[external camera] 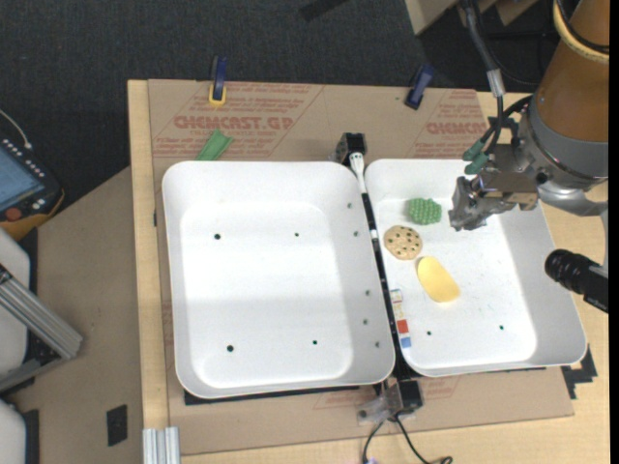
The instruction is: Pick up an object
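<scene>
Where right bin (542, 346) holds green piece (424, 210), cookie (402, 242), yellow piece (438, 280)

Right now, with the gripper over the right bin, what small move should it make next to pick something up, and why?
Probably a short move toward the left bin and then down. The gripper hangs in the right bin just beside the green bumpy object, the nearest item. The round tan disc with dark dots and the yellow piece lie farther off.
</scene>
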You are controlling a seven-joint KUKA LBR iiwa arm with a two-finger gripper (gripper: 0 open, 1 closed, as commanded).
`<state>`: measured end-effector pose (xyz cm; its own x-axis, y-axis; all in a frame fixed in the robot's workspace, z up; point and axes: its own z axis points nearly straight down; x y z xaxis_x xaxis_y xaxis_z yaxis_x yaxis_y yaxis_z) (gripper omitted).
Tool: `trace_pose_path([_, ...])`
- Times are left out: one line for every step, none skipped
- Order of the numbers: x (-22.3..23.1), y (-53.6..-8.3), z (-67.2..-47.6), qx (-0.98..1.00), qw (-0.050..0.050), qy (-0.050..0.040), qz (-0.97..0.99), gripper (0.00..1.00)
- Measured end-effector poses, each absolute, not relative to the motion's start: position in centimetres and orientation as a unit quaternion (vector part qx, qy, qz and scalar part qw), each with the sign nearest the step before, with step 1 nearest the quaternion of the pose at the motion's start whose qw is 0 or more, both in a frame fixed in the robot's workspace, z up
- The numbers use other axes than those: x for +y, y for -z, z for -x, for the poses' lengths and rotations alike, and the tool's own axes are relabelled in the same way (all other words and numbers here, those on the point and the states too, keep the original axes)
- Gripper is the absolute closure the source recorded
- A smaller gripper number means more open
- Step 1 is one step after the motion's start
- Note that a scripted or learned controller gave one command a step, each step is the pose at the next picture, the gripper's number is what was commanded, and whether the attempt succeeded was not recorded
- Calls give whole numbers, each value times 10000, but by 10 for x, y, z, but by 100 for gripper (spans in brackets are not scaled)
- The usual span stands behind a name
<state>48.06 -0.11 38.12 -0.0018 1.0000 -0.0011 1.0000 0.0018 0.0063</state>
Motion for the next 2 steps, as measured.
trace_pose_path([-1, -391, -481, 7082, 38, -25, -7060, 100])
trace_pose_path([-1, -402, -482, 7084, 51, -32, -7058, 100])
